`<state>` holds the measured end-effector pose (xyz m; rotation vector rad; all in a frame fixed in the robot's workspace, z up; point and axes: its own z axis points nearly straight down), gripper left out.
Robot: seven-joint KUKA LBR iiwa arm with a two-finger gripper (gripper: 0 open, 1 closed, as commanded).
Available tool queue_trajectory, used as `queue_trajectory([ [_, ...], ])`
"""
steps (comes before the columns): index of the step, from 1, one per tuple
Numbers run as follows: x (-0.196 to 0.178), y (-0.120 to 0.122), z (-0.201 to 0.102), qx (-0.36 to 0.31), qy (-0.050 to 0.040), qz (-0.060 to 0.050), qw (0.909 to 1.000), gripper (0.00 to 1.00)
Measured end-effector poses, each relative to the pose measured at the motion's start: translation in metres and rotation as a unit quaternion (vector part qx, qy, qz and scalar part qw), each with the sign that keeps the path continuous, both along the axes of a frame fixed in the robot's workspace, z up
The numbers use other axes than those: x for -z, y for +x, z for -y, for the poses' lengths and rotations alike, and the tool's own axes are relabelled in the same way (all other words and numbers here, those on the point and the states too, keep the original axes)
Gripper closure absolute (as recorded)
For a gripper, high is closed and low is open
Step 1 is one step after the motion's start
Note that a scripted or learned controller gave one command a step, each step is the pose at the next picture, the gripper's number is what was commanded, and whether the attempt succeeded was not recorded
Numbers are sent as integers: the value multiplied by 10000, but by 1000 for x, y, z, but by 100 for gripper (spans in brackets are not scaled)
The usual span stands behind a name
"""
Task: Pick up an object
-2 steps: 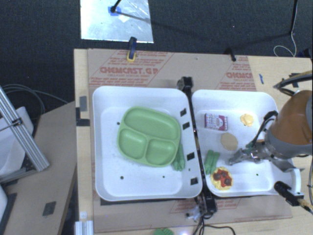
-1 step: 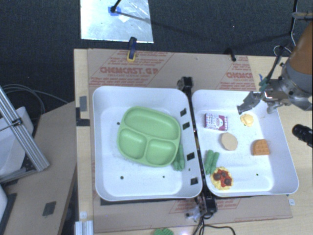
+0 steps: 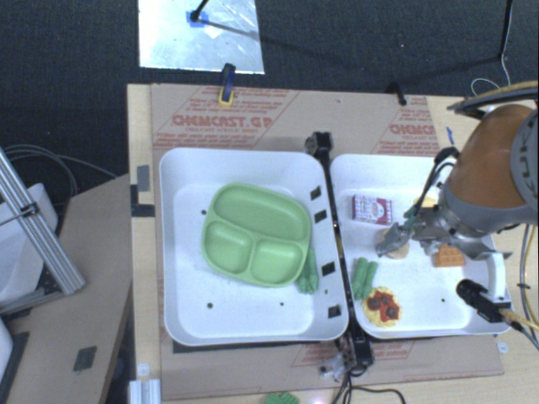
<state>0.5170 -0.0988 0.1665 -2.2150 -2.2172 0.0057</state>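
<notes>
Small things to pick: we count five in the right bin (image 3: pixel 425 297), and none looks lifted off its floor.
Pizza slice (image 3: pixel 381 305): nearest to us, lying flat in the front corner on the side toward the other bin, apart from the gripper.
Green pod (image 3: pixel 364 276): just behind the pizza slice, along the same wall.
Orange cracker (image 3: pixel 449 257): close under the arm's wrist, partly covered by it.
Tan piece (image 3: pixel 399 248): mid-bin, right at the gripper's tip, touching it or very nearly.
Gripper (image 3: pixel 392 242): low over the bin floor at the tan piece; we cannot tell how wide it stands or whether it has hold of anything.
Red-and-white carton (image 3: pixel 371 209): farther back, lying flat, near the gripper but clear of it.
Left bin (image 3: pixel 194 293): holds a green divided plate (image 3: pixel 255 234), well apart from the arm.
Step in hand: we judge this to be the grasp attempt on the tan piece, with the lift not yet made.
Next move: we think it calls for a firm close on the tan piece and a straight lift. The piece is small and low, so it could slip out.
</notes>
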Motion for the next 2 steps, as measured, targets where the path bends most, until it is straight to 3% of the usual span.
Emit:
queue_trajectory([
  [1,72,33,53,11,-24,52,10000,0],
  [2,82,119,54,-60,-11,-36,10000,0],
])
